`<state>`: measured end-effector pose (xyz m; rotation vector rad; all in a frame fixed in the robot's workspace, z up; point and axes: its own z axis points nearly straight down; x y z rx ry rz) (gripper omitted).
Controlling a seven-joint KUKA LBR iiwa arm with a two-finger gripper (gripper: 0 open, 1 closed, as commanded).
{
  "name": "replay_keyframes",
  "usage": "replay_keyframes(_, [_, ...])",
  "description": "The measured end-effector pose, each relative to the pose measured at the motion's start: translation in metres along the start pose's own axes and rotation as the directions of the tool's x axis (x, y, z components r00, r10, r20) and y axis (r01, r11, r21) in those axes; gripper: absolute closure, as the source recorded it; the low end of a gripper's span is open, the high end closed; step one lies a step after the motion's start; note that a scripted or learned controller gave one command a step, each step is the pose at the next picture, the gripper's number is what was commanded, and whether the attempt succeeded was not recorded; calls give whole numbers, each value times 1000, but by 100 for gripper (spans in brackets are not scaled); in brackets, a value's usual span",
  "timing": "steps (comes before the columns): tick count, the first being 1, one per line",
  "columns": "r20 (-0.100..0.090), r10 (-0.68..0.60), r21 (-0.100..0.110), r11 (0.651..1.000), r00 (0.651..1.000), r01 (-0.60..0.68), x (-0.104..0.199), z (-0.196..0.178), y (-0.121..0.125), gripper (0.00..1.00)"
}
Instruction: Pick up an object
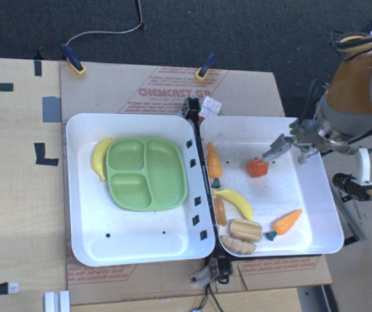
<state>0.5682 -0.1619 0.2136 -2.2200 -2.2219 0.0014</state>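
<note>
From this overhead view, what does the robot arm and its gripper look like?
The arm is bulky and rounded, with an orange band over a grey wrist section. Its gripper is a slim grey metal piece angling off a darker wrist block that shows small green spots.

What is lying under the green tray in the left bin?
A yellow banana-shaped item sticks out from under the left edge of the green tray. The tray covers the rest of it, so its full shape is hidden, as is anything else beneath.
</note>
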Motion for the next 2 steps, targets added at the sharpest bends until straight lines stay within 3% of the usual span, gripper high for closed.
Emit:
replay_keyframes(1, [1, -1, -6, 1000, 1000, 1, 16, 127, 34, 0])
replay_keyframes(2, [2, 0, -7, 1000, 1000, 0, 15, 117, 34, 100])
